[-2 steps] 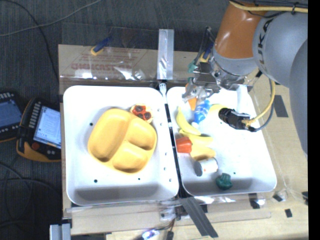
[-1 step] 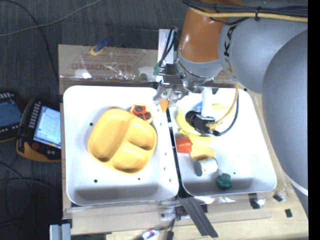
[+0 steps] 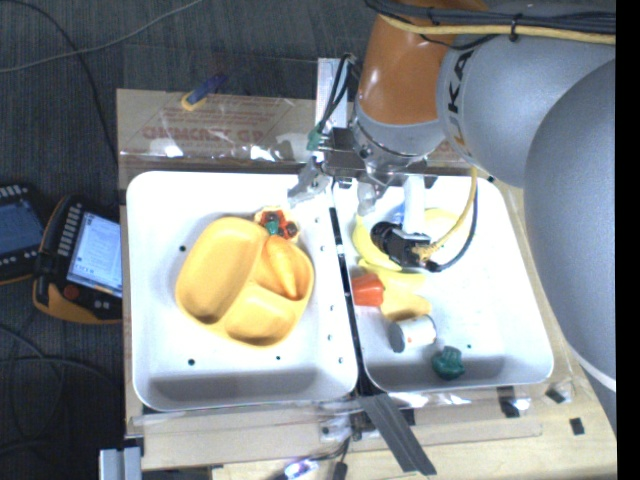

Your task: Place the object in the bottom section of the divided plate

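Observation:
A yellow divided plate (image 3: 228,264) lies in the left bin (image 3: 160,368), with its bottom section (image 3: 262,318) toward the near side. A small red, orange and green object (image 3: 279,224) rests at the plate's far rim. My gripper (image 3: 392,206) hangs under the orange-banded wrist (image 3: 402,78) over the far part of the right bin (image 3: 500,358), just right of the divider between the bins. It is above a yellow curved piece (image 3: 400,266). Cables and the gripper body hide what sits below it.
In the right bin lie an orange-red block (image 3: 368,290), a white cylinder (image 3: 414,330) and a small green piece (image 3: 448,363). The arm's grey body (image 3: 560,138) covers the right side. A handheld controller (image 3: 80,263) sits left of the bench.

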Controlling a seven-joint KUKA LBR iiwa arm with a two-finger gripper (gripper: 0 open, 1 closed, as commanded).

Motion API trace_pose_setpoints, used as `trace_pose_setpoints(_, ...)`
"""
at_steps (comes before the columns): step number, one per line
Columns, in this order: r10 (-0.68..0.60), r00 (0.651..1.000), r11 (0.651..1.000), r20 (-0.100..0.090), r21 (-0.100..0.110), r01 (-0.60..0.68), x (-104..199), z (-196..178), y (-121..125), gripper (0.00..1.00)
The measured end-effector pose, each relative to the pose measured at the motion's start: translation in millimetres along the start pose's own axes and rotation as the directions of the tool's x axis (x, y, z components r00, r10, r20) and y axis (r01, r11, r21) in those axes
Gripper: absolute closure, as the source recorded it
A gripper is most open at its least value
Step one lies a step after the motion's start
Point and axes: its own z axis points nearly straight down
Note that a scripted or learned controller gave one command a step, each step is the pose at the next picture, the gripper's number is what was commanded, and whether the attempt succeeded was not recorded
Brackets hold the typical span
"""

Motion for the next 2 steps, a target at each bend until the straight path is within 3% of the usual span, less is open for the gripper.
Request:
trace_pose_setpoints(1, -0.293, 0.956, 0.956, 0.0, -0.002, 0.293, 80.2, -19.1, -36.4, 0.0)
trace_pose_setpoints(2, -0.294, 0.956, 0.956, 0.0, 0.001, 0.294, 80.3, -27.2, -36.2, 1.0)
